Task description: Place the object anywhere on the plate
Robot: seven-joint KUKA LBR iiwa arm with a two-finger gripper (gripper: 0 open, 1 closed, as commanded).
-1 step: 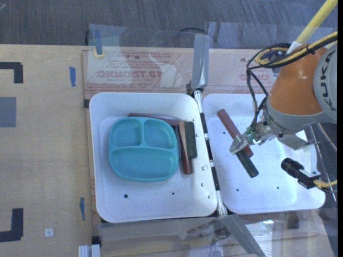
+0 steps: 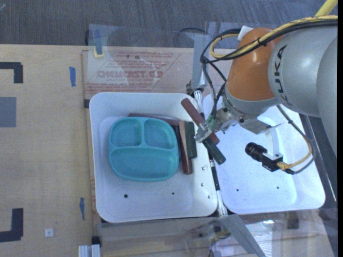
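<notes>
The arm (image 2: 289,63) is seen in the upper right of the frame, cut off by the top and right edges; its orange band and grey shell hide the back of the right bin (image 2: 278,191). Yellow and black cables are looped over and below it. The left bin (image 2: 107,197) is set at the frame's centre, and its right rim is met by the right bin's left rim.

The plate (image 2: 143,148), teal with three compartments, is laid in the left bin, left of centre. Its right edge is touched by a brown strip and a dark green piece standing beside it; what these are cannot be made out.

The gripper (image 2: 203,131) is held over the seam between the bins, just right of the plate. A long brown object (image 2: 191,111) is seen slanting through it, from upper left to lower right, its lower end dark. Whether the jaws are clamped on the object or apart cannot be told, since the fingers are blurred and partly covered.
</notes>
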